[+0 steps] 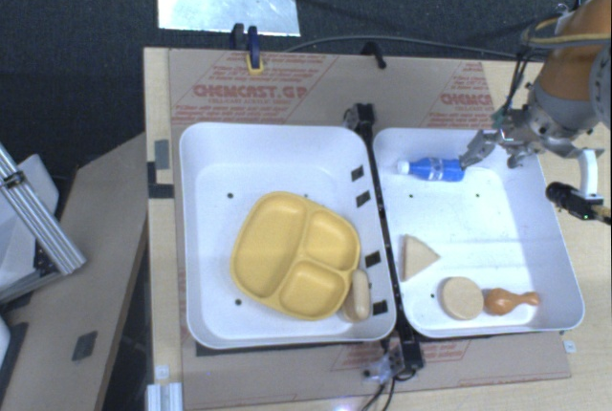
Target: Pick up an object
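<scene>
In the camera view, two white bins sit side by side on the bench (287, 84). The left bin (206, 208) holds a yellow tray (292, 251) with a pale roll (359, 294) lying against the tray's near right corner. The right bin (555, 247) holds four things, and the bottle (432, 169) serves as the landmark: it lies on its side at the far end of that bin, its white cap pointing toward the divider between the bins. Well nearer the camera than the bottle lie a tan wedge (417, 256), a round biscuit (461, 298) and, just right of the biscuit, a brown drumstick (509, 301).

As for the task, nothing is lifted yet: every object rests on a bin floor. The bottle looks to be the target, since the claw (495, 147) hangs just right of it, at its blue end. What is left is to seat the claw on the bottle, grip it and raise it.

The arm (574, 65) enters from the right, its orange band above the wrist, with the wrist tilted down and left toward the bottle. The claw's fingers appear spread, one reaching toward the bottle's end and the other out to the right, with nothing between them. Whether a finger touches the bottle cannot be told.
</scene>
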